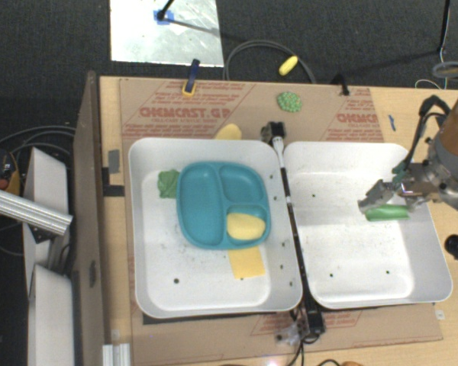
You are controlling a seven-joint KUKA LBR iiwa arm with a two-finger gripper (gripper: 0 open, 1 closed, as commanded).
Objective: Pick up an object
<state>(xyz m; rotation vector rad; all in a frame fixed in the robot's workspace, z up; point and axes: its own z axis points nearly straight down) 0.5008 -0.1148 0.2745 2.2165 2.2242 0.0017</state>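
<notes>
Green piece (387,213) is lying in the right bin (343,280), long axis running left-right, level with the bin's near and far rims. It is sitting close to the right rim, directly beneath the gripper (375,198). Whether the gripper is gripping it, or standing open, is not discernible. Bare floor is lying open to the left and near side of the piece. The left bin (149,280) is holding a blue tray (206,204).

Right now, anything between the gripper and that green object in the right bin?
Nothing visible. The gripper sits directly over the green object in the right bin; the floor around them is bare.
</notes>
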